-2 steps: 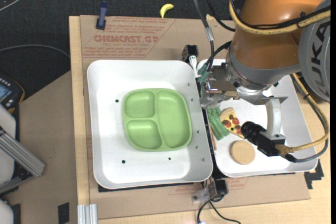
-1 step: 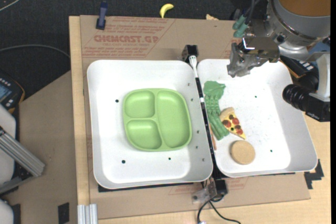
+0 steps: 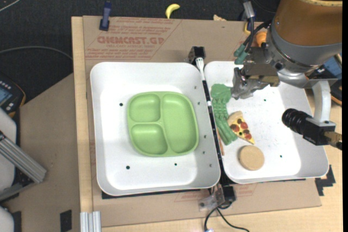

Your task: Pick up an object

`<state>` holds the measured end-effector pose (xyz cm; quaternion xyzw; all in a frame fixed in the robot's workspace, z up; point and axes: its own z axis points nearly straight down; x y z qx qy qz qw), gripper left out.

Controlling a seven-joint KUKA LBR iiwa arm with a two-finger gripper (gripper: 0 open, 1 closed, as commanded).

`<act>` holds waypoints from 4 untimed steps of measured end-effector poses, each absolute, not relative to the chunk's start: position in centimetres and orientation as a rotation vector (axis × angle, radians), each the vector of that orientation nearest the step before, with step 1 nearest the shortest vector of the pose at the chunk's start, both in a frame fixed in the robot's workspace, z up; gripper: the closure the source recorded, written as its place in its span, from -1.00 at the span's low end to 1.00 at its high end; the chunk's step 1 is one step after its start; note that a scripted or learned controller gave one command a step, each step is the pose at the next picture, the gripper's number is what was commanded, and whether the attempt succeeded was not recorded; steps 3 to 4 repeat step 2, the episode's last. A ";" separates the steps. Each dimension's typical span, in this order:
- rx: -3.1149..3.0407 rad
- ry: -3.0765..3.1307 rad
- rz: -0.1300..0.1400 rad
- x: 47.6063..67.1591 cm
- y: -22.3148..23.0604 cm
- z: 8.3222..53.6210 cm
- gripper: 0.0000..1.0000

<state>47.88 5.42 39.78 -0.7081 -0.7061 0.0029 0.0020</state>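
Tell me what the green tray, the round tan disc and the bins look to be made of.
Green tray: likely molded plastic, matte pale green, with smooth rounded compartment walls. Tan disc: hard to tell; flat, dull, evenly tan, so maybe a plastic or wooden toy cookie. Bins: seemingly thin formed plastic, glossy white, with rounded corners and soft glare along the rims.

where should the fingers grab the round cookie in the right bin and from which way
Take the round cookie across its edge, coming straight down from above. It lies flat on the right bin floor as a thin disc, so only its rim offers opposing sides. The pizza slice sits close above it, so probably close left-right.
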 end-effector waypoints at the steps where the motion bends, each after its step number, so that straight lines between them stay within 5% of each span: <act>1: -2.222 -2.222 -0.001 47.9 5.9 40.3 1.00; 4: -2.223 -2.225 -0.004 48.0 5.9 41.4 1.00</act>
